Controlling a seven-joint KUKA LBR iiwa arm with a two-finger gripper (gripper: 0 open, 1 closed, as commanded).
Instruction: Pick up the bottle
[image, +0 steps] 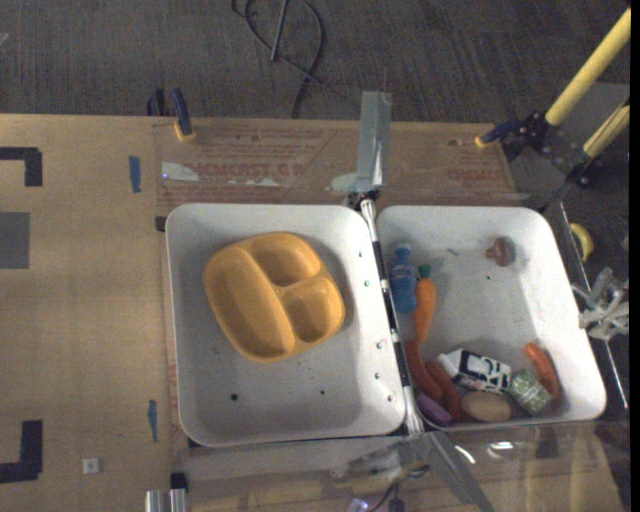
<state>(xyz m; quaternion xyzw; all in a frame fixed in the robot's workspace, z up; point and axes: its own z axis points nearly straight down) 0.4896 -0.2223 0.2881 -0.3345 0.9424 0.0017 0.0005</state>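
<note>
Bins first: right bin (520, 225) holds the bottle (402, 280), lying tight vs its left wall, carrot (424, 305) touching alongside. You risk the wall blocking one finger, or grabbing the carrot w/ it. Tool state: can't tell.

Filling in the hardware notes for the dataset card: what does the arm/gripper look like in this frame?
Little to go on. At the view's right edge, just outside the right bin, a pale whitish, thin, spindly piece pokes in, probably the gripper. It is small and blurred, so I can't make out any markings, cables or colour bands on it.
</note>
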